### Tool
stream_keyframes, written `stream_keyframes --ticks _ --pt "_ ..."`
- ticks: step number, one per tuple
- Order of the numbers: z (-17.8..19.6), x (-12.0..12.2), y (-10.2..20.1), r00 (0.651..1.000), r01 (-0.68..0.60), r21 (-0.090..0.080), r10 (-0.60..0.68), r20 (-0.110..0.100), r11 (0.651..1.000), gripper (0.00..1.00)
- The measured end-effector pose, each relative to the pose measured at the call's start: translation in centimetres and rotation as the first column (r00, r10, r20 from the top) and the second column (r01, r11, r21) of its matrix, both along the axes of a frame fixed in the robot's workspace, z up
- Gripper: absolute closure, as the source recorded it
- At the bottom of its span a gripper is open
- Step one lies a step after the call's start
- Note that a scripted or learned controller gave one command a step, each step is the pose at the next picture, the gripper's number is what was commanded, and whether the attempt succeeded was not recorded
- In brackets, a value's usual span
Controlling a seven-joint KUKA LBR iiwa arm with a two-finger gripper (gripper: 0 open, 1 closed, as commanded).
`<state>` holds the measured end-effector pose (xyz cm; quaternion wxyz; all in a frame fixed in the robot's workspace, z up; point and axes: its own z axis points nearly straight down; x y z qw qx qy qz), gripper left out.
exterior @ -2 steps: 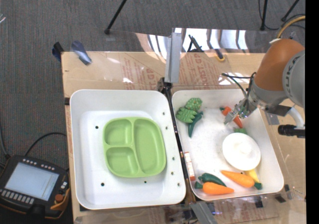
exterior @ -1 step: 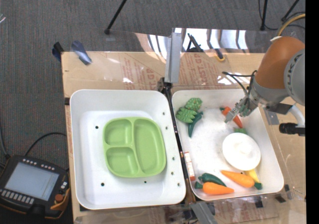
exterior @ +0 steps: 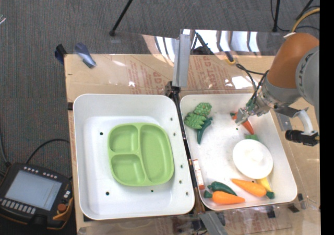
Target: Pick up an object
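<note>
1. My claw [exterior: 249, 113] hangs over the right bin [exterior: 284, 148], up near its 1 o'clock corner, and a small orange-red carrot piece [exterior: 247, 126] sits right under its tips, pointing toward 5 o'clock.
2. From this slant I can't tell whether that carrot piece is between my fingers or just lying below them on the bin floor; whether the claw is open or closed I cannot tell either.
3. Down at 6 o'clock from my claw lies a round white lid-like disc [exterior: 252, 158], with a bit of green peeking out at its top edge.
4. At the bin's 6 o'clock edge are two orange carrots: one [exterior: 227, 198] with a dark green top, and another [exterior: 250, 187] just beside it, nearer the disc.
5. A yellow piece with a green end [exterior: 266, 184] is tucked against the disc's lower right.
6. Over at 9 o'clock from my claw, near the bin's left wall, lies a leafy green vegetable toy [exterior: 199, 119], well apart from me.
7. The left bin [exterior: 88, 124] holds a light green divided plate [exterior: 140, 154] with three compartments, lying flat in the middle.
8. Both bins sit side by side on the brown surface [exterior: 120, 74].
9. My orange band [exterior: 289, 64] shows at the right, above the wrist.
</note>
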<state>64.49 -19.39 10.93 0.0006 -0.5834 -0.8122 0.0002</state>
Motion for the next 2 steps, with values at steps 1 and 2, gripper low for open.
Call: stream_keyframes --ticks 1,2 --pt "10.4 0.3 5.4 0.998 0.055 -0.001 -0.055 0.008 0.999 1.00" --pt "4.3 -15.1 1.3 0.999 0.037 0.002 -0.037 -0.012 0.999 1.00"
